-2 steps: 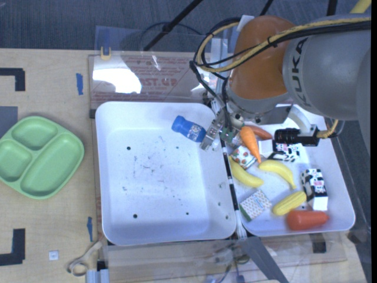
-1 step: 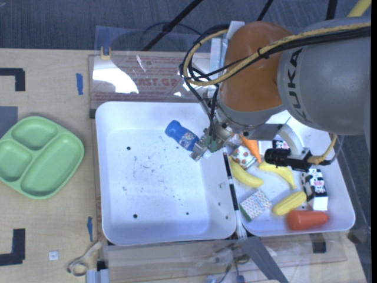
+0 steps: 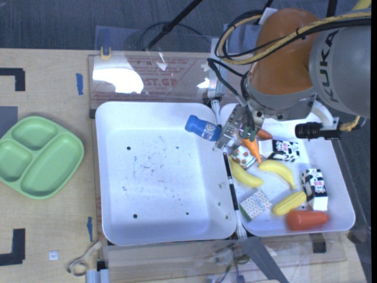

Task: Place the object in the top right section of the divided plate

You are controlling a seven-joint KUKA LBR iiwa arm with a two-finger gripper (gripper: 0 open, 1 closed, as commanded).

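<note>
- Gripper (image 3: pixel 234 130) sits over the inner edge of the right bin (image 3: pixel 340 175); I cannot tell how it is set.
- Blue bottle (image 3: pixel 200 127) lies in the left bin (image 3: pixel 159 175), just beside the gripper.
- Green divided plate (image 3: pixel 39 156) rests on the bench, well apart to the left.
- Bananas (image 3: pixel 277 170), a carrot (image 3: pixel 252 147) and other toys crowd the right bin.

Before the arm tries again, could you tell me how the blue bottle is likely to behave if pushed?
The blue bottle lies on its side against the left bin's upper edge, so it will probably roll. It looks small and plastic, likely light, perhaps slippery.
</note>
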